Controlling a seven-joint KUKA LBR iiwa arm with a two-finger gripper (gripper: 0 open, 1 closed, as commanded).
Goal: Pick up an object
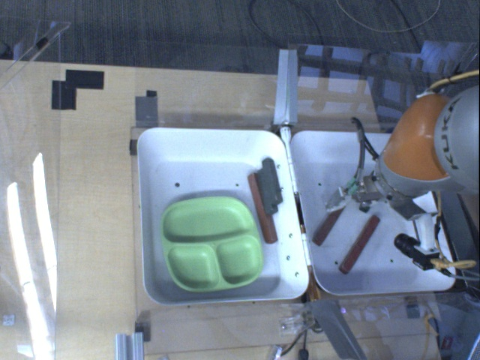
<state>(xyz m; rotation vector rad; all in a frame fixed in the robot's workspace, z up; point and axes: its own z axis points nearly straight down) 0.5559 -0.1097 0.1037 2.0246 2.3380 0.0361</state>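
Brown sticks: two flat brown sticks lie in my right bin (420, 280); one (328, 226) sits just under my end effector, the other (359, 244) just beside it toward the bin's near edge.
Long axis: both run on a slant, upper ends toward the right, lower ends toward the near left, roughly parallel.
My end effector (358, 195): low over the right bin, above the upper ends of the sticks; I cannot tell how it stands, and I see nothing gripped.
Writing: dark letters on my grey arm (465, 137) beside the orange band (417, 142), cut off at the edge, not readable.
Left bin (154, 201): a green divided plate (213, 241), a third brown stick (262, 208) and a dark grey brush-like tool (269, 185) lying across it, near the right wall.
Tabletop (75, 216): pale wood, black tape marks (75, 86) at far left.
Room: dark carpet beyond, cables (285, 10) looping on it.
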